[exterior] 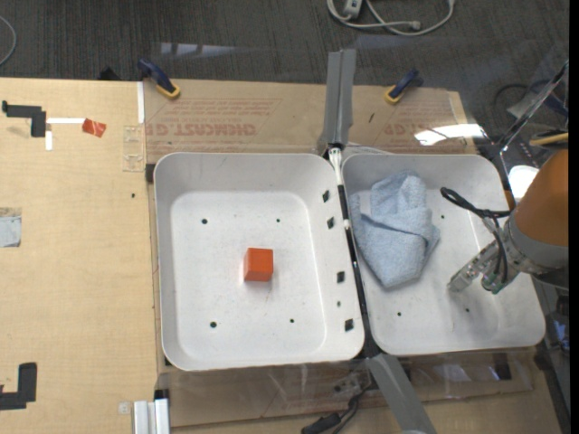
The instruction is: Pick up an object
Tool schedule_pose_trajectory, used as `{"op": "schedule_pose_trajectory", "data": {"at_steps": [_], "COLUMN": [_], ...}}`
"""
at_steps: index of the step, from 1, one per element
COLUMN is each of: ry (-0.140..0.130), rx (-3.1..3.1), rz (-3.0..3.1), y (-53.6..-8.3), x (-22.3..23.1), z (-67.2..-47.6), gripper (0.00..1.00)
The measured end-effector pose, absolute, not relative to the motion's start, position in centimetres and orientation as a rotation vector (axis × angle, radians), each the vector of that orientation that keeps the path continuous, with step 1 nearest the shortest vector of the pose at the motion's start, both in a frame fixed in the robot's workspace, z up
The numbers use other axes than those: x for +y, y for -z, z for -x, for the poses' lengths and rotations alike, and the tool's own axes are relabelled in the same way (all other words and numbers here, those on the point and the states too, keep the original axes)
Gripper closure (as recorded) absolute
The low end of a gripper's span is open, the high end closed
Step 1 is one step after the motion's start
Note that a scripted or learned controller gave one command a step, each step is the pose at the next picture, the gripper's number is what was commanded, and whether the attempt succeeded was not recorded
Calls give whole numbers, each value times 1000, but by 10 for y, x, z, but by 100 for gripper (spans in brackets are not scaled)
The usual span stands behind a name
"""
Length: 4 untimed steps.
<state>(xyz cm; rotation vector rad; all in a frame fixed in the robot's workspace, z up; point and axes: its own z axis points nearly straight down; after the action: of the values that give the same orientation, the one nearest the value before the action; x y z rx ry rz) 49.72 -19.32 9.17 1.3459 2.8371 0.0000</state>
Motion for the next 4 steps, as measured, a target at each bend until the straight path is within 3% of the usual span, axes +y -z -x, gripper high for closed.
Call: {"op": "schedule_pose_trajectory", "data": {"at_steps": [1,2,3,4], "ry": [-1,0,0,0], "rx": [3049,3121,3118,3101], "rz": [-742,-291,327,472], "y": [-174,-190,-175,-180], "x": [-184,-222,-213,-222], "z": [-520,-630,-644,-614], "gripper": [100,100,100,100]}}
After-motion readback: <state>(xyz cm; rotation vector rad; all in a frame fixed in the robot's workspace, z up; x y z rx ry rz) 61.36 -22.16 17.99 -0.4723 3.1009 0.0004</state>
